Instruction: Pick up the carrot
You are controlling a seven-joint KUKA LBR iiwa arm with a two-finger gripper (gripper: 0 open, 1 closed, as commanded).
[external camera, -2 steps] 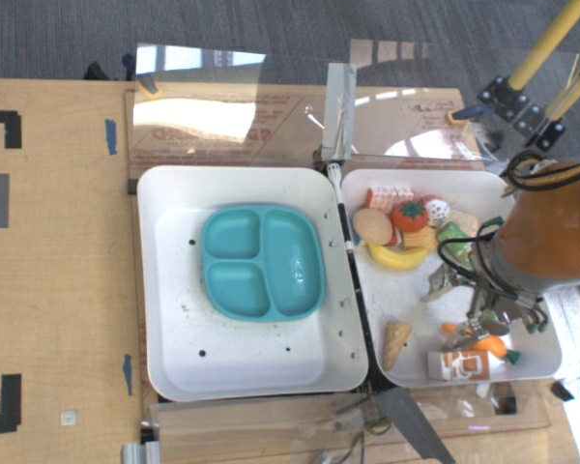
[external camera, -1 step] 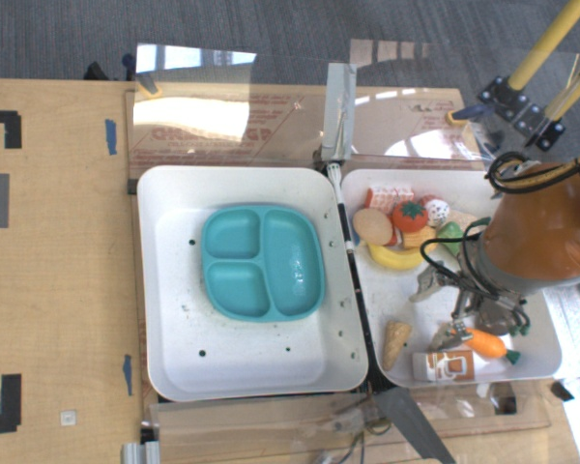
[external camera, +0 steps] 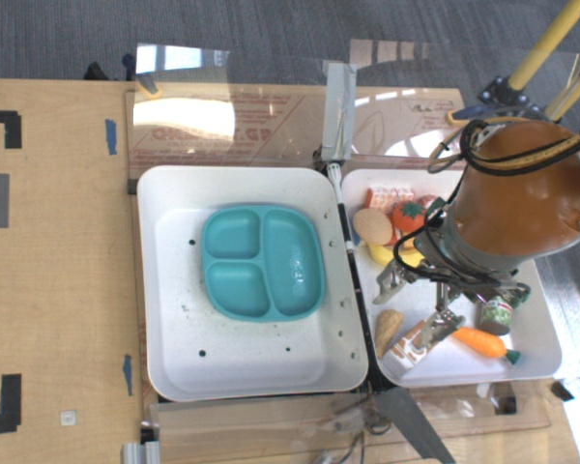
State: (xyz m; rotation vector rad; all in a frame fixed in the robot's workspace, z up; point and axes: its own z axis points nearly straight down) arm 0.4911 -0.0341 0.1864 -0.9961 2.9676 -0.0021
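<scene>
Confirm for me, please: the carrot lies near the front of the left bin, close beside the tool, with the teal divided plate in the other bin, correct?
Not quite: the carrot lies near the front of the right bin, not the left. The camera view shows it there close beside the tool, with the teal divided plate in the other bin, the left bin.

Glossy plastic teal plate [external camera: 264, 262] (smooth white bins [external camera: 164, 288])

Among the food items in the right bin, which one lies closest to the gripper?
The carrot, orange with a green tip, lies just beside the gripper at the bin's front. The yellow item and the beige roll lie farther back.
</scene>
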